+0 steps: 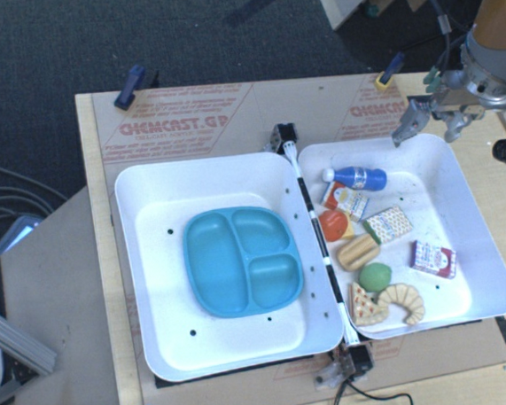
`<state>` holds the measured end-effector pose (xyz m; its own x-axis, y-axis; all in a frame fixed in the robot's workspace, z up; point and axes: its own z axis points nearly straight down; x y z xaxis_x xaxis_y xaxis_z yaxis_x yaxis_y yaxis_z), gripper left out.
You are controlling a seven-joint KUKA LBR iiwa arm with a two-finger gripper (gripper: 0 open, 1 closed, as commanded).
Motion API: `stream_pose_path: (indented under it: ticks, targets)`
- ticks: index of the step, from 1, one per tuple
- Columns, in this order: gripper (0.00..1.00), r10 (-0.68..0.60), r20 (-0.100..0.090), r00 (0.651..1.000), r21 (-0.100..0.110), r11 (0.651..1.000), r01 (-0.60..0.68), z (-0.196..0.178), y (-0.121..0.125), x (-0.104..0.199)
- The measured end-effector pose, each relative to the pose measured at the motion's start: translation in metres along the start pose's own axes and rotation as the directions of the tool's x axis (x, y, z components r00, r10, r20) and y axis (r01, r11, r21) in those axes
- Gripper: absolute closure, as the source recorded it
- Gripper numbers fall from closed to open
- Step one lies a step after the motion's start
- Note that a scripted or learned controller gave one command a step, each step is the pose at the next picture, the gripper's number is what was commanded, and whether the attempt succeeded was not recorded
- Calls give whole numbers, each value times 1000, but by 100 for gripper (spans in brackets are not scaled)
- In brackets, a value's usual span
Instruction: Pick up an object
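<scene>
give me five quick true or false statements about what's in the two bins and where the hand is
1. The blue divided tray lies in the left bin. True.
2. The blue bottle lies at the near end of the right bin. False: it lies at the far end, by the divider.
3. The hand is closed around the bottle. False: it hangs open over the right bin's far rim, holding nothing.
4. The croissant lies beside the pizza slice. True.
5. The green ball sits on the blue tray. False: it is in the right bin.
</scene>
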<state>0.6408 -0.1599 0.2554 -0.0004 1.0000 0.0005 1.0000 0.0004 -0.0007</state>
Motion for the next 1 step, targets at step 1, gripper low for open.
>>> stream_pose_path:
  ticks: [1]
  targets:
    - [0, 0, 4, 1000, -18, 1000, 0, 151, 29, -8]
